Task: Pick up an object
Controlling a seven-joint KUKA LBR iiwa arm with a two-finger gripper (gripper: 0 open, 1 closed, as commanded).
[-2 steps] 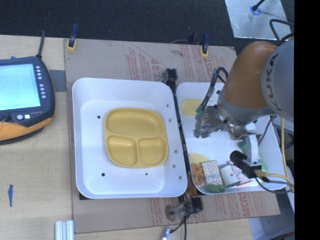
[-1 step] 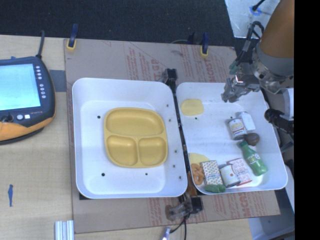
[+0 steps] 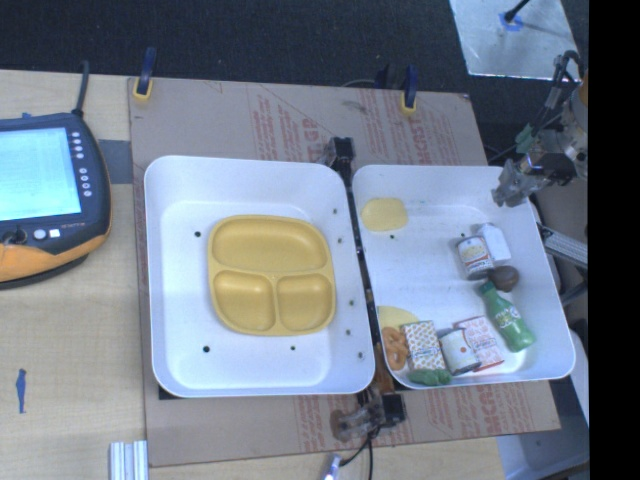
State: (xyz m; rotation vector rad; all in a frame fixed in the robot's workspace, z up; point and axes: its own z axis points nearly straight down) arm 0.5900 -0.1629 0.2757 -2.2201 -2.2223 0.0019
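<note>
**Nothing lifted yet: the pincer waits at the far corner of the right bin**

Nothing is between the fingers at this moment, so I judge the task is at its beginning. All the small things lie on the floor of the right bin (image 3: 560,363), and any of them could be the one to pick. A small can (image 3: 473,256) with a white box (image 3: 494,241) touching it lies near the middle right, and a brown round thing (image 3: 506,278) is just beside them. A green bottle (image 3: 505,318) lies tilted near the right wall. In the near corner there is a crowded group: a pretzel (image 3: 394,345), a printed carton (image 3: 423,346), a second small can (image 3: 457,350) and a flat red-and-white pack (image 3: 483,340), all touching or almost touching. A pale yellow disc (image 3: 384,214) lies alone at the far left corner. The left bin (image 3: 170,358) carries a yellow divided tray (image 3: 271,273).

What is left is the whole work: to choose a thing, come down on it, close and lift.

The arm enters from the right, and the pincer (image 3: 510,190) hangs at the far right corner of the right bin, above its rim and well apart from the crowded group. The two cans' neighbours near the middle right are the nearest things to it. The pincer is small and blurred here, so I cannot tell if it is spread or pressed together.
</note>
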